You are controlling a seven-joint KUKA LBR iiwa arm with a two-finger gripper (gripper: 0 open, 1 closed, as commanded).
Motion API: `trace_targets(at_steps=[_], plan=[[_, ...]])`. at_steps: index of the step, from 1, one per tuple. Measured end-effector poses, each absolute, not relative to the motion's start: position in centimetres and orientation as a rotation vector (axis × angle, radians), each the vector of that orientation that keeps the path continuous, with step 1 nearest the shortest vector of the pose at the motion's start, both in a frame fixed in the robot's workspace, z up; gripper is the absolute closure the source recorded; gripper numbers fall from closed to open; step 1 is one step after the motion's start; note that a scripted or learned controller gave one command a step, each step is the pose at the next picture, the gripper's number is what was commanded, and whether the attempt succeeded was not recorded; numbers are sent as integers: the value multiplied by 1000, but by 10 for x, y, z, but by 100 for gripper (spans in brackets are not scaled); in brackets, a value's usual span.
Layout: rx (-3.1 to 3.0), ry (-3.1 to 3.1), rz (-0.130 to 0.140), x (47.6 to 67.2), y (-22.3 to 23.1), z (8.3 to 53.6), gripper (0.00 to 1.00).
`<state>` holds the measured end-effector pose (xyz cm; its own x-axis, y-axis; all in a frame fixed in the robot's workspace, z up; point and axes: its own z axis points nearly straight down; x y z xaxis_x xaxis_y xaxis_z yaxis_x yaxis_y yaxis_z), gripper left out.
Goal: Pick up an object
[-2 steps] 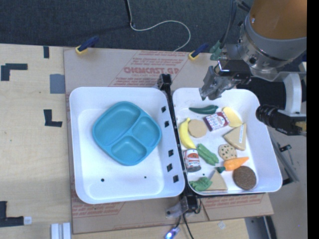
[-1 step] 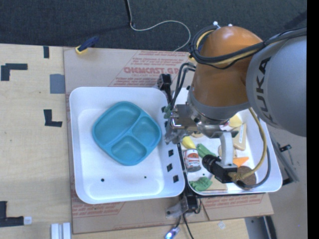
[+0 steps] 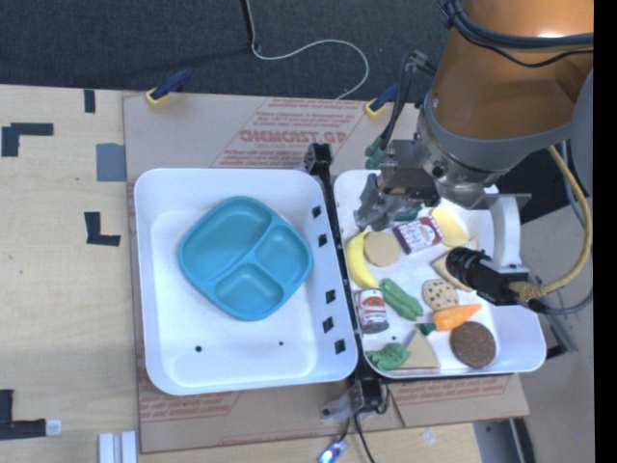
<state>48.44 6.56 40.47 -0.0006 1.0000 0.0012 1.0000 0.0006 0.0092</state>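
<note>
Gripper point(image 3: 386, 204) hangs over right bin, grip state unclear; banana point(image 3: 360, 260) just at 7 o'clock, long axis 12–6.

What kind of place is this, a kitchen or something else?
Probably a robotics lab, not a kitchen: a robot arm reaches over two white bins holding toy food, on a cardboard-covered bench with trailing cables.

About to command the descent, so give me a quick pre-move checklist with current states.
1. hand over the right bin: ok, at its far end.
2. Something held in the hand: cannot tell.
3. Pickable items near it: ok, banana and round cracker lie just below it.
4. Items spaced apart: not ok, the food pieces crowd together.
5. Left bin with the blue plate away from the arm: ok.
</note>
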Motion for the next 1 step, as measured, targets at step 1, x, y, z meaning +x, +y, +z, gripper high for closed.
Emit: trace_targets(at_steps=[1], plan=[[2213,2223,12,484,87,487,100]])
